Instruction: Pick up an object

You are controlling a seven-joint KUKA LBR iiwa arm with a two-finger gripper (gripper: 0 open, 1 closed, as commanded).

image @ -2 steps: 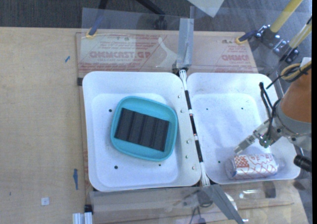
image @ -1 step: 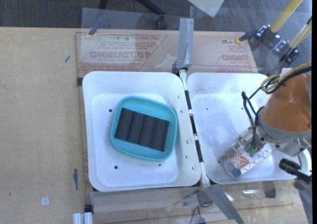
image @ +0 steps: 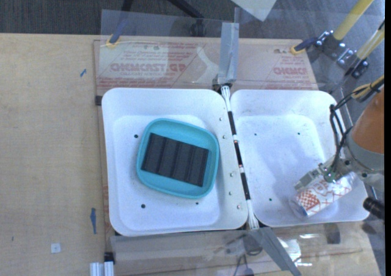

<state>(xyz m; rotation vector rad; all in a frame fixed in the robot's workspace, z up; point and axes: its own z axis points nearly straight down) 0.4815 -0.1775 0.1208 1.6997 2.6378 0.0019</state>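
Note:
A white object with a red pattern (image: 319,198), shaped like a small cup or packet on its side, lies in the near right corner of the right bin (image: 275,140). My gripper (image: 327,174) is low over the object's upper edge, touching or almost touching it, with the arm's orange band (image: 372,129) above it at the right. A teal tray with a dark grey ribbed insert (image: 177,157) lies flat in the middle of the left bin (image: 122,116).
A hinged divider (image: 235,146) runs between the two bins. Clear plastic sheets and a grey post (image: 229,49) stand behind the bins. Yellow-handled clamps (image: 354,12) sit at the back right. Bare wooden bench (image: 43,146) extends to the left.

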